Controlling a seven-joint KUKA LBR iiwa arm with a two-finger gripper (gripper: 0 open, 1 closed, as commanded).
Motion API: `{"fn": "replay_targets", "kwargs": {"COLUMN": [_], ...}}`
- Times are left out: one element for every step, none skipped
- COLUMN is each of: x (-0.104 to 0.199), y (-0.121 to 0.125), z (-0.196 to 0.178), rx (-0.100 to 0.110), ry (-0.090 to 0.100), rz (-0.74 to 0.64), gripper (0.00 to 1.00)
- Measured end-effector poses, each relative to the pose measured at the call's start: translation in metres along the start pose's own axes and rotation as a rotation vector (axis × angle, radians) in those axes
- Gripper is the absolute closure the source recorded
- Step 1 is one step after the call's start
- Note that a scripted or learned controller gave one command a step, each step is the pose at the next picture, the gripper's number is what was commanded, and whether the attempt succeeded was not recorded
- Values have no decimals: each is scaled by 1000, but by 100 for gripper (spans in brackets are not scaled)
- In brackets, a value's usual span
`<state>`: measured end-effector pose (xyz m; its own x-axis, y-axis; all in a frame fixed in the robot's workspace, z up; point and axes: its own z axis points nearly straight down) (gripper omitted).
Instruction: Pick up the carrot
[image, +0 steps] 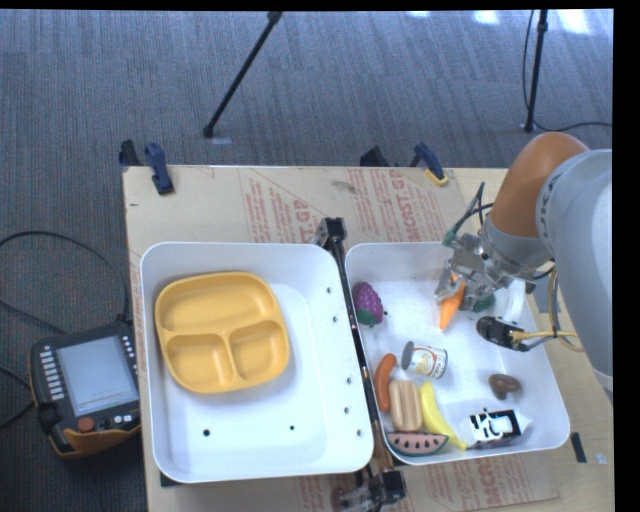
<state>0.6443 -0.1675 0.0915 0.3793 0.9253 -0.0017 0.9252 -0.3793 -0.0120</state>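
Over right bin (556, 398), pincer (462, 287) w/ fingers closed on carrot (449, 309), tip hanging down.

A yellow divided plate (222, 331) lies in the left bin (175, 450). The right bin (550, 400) holds grapes (367, 302), a can (425, 360), a banana (436, 414) and a watermelon slice (417, 443).
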Motion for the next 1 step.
{"fn": "replay_targets", "kwargs": {"x": [31], "y": [-12], "z": [-126], "rx": [-10], "ry": [5], "rz": [308], "gripper": [100]}}
